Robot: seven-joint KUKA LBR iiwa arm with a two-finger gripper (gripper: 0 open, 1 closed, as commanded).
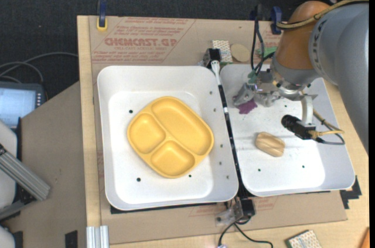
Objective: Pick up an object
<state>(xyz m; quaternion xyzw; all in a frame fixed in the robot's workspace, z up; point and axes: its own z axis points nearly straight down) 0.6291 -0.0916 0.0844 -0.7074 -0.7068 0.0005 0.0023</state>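
Camera view showed the gripper [256, 94] low in the right bin [293, 173], at a purple object [246, 106]; whether it gripped could not be determined. A tan object [269, 144] lay nearby. Approach step was judged underway; next required closure and lift.

The yellow three-compartment plastic tray [170, 136] looks smooth with a soft sheen. Both shallow white plastic bins [111, 124] are smooth — faintly glossy. The tan oval block [269, 143] looks matt, wood-like. Beneath lies a matt printed cardboard sheet [140, 38].
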